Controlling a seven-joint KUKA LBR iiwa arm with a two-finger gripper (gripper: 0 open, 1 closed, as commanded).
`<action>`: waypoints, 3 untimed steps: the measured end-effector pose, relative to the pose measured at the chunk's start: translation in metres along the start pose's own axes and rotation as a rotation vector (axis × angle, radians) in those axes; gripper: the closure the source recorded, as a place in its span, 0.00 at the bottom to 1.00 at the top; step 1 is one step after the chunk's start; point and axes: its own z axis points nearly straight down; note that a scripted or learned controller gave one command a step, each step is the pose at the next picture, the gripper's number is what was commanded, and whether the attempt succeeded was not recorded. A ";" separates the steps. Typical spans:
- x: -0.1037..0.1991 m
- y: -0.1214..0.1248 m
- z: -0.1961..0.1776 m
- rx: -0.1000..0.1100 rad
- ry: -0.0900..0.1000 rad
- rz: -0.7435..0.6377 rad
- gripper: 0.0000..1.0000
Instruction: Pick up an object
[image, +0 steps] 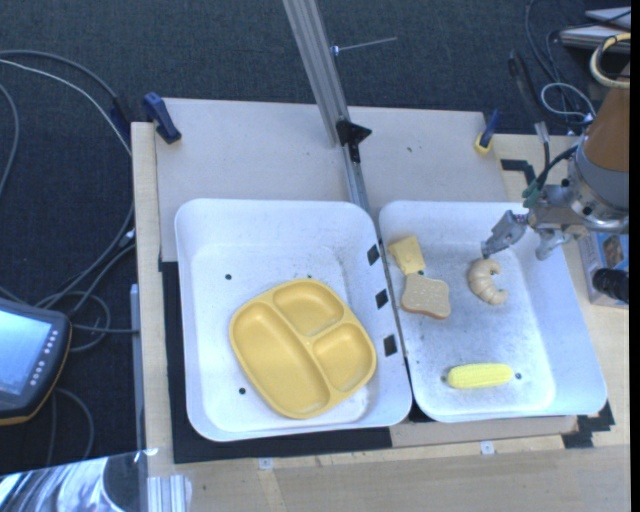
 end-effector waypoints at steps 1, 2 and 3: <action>0.000 0.000 0.000 0.000 0.000 0.000 0.00; 0.005 -0.001 0.043 0.005 0.001 0.001 0.00; 0.005 -0.009 0.104 0.008 0.001 0.002 0.00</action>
